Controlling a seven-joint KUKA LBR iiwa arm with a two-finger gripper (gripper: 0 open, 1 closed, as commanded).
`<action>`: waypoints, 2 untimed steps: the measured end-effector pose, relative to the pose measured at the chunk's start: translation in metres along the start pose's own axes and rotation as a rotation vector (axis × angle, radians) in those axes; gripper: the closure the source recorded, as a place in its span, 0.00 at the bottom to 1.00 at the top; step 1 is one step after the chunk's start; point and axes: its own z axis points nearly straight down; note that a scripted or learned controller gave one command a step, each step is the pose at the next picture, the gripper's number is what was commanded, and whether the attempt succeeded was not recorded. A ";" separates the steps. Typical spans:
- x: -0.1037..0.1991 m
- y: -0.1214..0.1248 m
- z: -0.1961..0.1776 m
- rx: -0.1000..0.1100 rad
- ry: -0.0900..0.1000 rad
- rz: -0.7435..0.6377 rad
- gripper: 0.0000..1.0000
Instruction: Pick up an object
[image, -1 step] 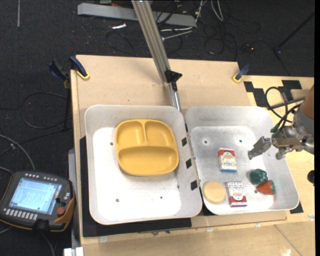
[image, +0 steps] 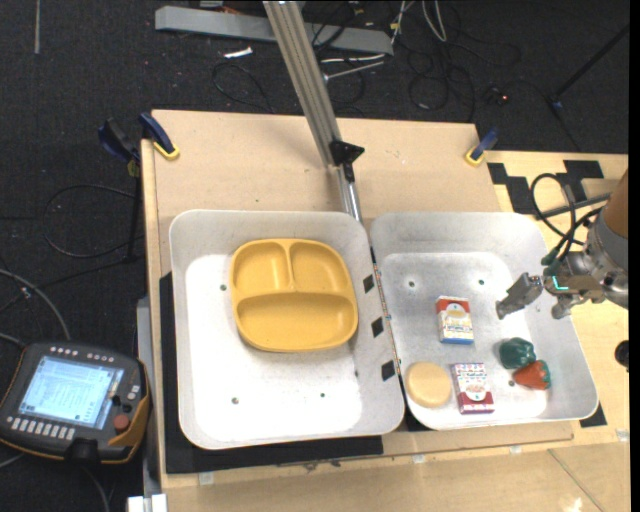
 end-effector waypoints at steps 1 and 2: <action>-0.005 0.002 0.045 0.004 0.000 0.001 0.00; -0.007 0.008 0.091 0.004 0.001 0.001 0.00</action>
